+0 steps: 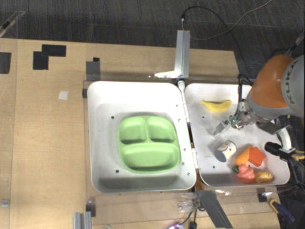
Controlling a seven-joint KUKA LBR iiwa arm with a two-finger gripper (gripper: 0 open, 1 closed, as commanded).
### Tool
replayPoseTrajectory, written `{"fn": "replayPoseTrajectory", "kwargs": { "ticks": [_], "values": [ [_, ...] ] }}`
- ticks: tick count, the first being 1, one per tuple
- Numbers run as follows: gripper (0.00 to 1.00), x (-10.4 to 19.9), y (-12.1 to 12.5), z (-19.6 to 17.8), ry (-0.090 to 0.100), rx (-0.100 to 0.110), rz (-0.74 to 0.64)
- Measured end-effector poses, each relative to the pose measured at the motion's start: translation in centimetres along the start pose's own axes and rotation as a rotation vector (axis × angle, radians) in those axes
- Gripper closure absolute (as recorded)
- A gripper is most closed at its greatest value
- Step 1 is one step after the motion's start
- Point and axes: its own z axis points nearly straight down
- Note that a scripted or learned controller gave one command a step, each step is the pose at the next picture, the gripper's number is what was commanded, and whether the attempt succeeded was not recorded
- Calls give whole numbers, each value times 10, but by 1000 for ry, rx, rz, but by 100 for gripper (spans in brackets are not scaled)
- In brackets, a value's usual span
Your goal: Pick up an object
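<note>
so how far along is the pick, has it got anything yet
Done: the arm has reached into the right bin. In hand: the tool hangs low between the banana and the white cup, nothing visibly between its fingers. Left: grasp and lift an object.

light wood bench (43, 142) – dark carpet floor (95, 13) behind, black cable (224, 25) across it.

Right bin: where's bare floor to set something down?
Bare floor in the right bin lies along its left side, between the divider wall and the small cup, and below the banana. The lower right corner is crowded: orange block, pink toy, gold piece. The end effector sits mid-bin.
</note>
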Motion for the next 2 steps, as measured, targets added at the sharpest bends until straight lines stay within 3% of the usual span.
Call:
{"fn": "replayPoseTrajectory", "kwargs": {
  "ticks": [1,2],
  "values": [
    [0,40,-78,-15,3,5,5],
    [100,39,-75,-26,-1,-2,5]
  ]
}}
